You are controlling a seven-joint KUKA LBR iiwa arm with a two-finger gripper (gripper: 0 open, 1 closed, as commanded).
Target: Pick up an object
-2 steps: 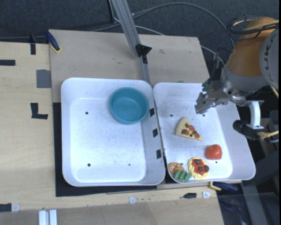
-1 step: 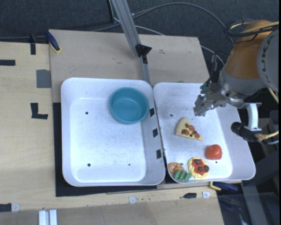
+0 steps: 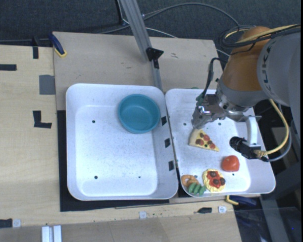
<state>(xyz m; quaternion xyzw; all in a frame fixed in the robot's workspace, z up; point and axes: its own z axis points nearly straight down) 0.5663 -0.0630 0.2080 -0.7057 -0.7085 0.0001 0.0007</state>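
Because it lies flat and looks light, stiff and thin, the toy pizza slice [image 3: 203, 140] in the right bin [image 3: 257, 185] wants pinching across its edges. The gripper [image 3: 201, 119] hovers at its 12 o'clock; grip unclear. Left bin [image 3: 91, 185] holds a blue bowl [image 3: 138, 113].

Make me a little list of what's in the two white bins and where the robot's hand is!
left bin: one blue bowl, near the back right corner
right bin: pizza slice, red tomato, small round pizza, a green and orange toy
gripper: over the right bin, just above the pizza slice
held: nothing seen between the fingers
arm: reaches in from the right
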